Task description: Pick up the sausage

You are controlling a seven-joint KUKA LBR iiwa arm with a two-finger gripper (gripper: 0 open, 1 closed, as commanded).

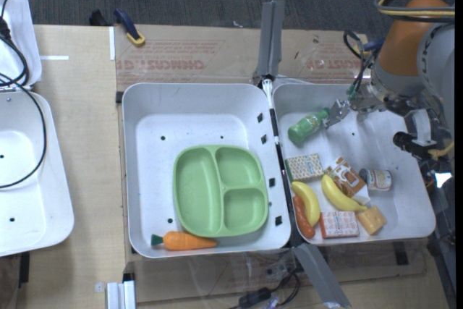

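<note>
The pickup is not yet done; judged from how things lie, all of the grasp is left to do. The sausage [303, 221], a short red-orange link, lies flat in the right bin [380, 148], close against that bin's left wall near the front corner. A banana [308, 200] lies just beside it and seems to touch or overlap its upper end. A small red-and-white box [338, 225] sits just to the sausage's other side.

The gripper [338, 112] hangs at the back of the same bin, well apart from the sausage and right beside the cap end of a green bottle [307, 125]. Whether it touches the bottle is hard to say. At this slant and size I cannot tell if the jaws are open or closed, and nothing is visibly held between them.

What remains, as I judge it, is to cross the bin toward the front left corner, come down over the sausage, close on it and lift. The wall on 1 side and the banana on the other leave little room, so a grasp could well catch the banana instead.
</note>
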